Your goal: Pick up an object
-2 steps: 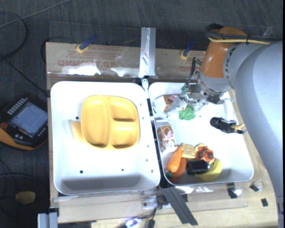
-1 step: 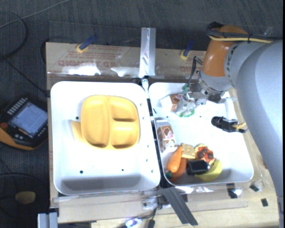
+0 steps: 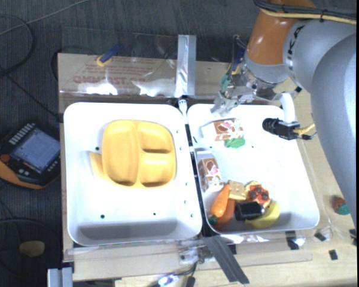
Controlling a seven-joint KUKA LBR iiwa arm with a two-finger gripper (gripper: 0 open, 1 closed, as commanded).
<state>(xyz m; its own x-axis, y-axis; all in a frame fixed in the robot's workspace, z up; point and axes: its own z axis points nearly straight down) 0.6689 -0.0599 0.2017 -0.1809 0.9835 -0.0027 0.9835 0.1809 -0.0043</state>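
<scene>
We look down on a bench with two shallow white bins side by side. In the left white bin (image 3: 78,160) lies a yellow plastic tray with three compartments (image 3: 137,153), a little above the middle of the bin.

The right white bin (image 3: 287,172) holds several small things. Near its upper left part we see a flat printed card with a green patch (image 3: 226,131), lying on the floor of the bin. Against the left wall stands a second small printed card (image 3: 208,171), tilted. In the lower part of the bin there is a little heap: an orange toy carrot (image 3: 221,203), a black block (image 3: 249,210), a yellow toy banana (image 3: 268,216) under and beside the black block, and a small toy piece with red and dark spots (image 3: 257,192) just above them. These things touch each other.

The grey arm with the orange band (image 3: 272,34) comes in from the right. Its two-finger gripper (image 3: 226,103) hangs over the upper edge of the right bin, just above the card with the green patch. We see nothing between its fingers, but whether they are spread or closed we cannot tell.

Left of the bench, on the dark floor, lies a handheld control pendant with a screen (image 3: 30,154).
</scene>
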